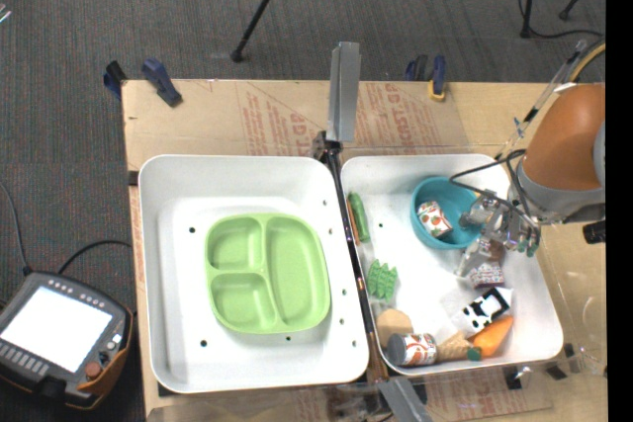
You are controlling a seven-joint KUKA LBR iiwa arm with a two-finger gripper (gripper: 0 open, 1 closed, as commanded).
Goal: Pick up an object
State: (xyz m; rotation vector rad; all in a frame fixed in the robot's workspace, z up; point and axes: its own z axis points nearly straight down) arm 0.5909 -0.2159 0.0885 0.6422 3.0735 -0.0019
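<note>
the gripper [485,257] hangs low over the right bin [396,178], just beside the blue bowl [435,203] — whether it pinches anything i cannot tell. below it lie a black-and-white toy [487,308], an orange carrot [495,336] and a can [415,349].

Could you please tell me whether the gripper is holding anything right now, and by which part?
It cannot be told: the gripper hangs beside the blue bowl.
</note>
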